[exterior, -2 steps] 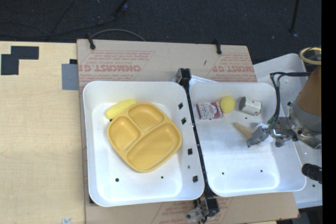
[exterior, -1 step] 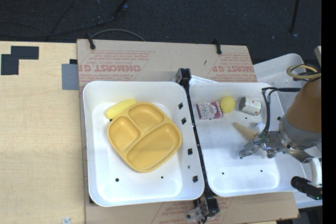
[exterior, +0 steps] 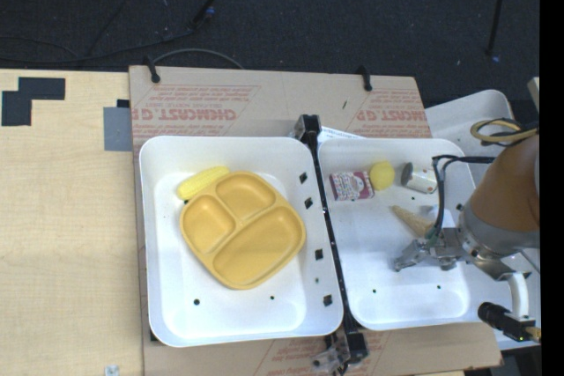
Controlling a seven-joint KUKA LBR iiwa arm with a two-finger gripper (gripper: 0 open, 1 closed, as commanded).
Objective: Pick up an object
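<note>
Camera view: gripper (exterior: 414,257) low over the right bin (exterior: 388,313) floor, near its middle — finger state cannot be told. Just above it lies a tan cone-shaped piece (exterior: 412,220); further back, pink packet (exterior: 351,185), yellow ball (exterior: 382,175), white cylinder (exterior: 420,179). Left bin (exterior: 167,295) — yellow divided plate (exterior: 242,229), banana (exterior: 202,181) touching its upper left edge.

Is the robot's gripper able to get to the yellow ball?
Probably yes. The gripper sits low in the right bin, and the ball lies uncovered near the far wall of that bin.
</note>
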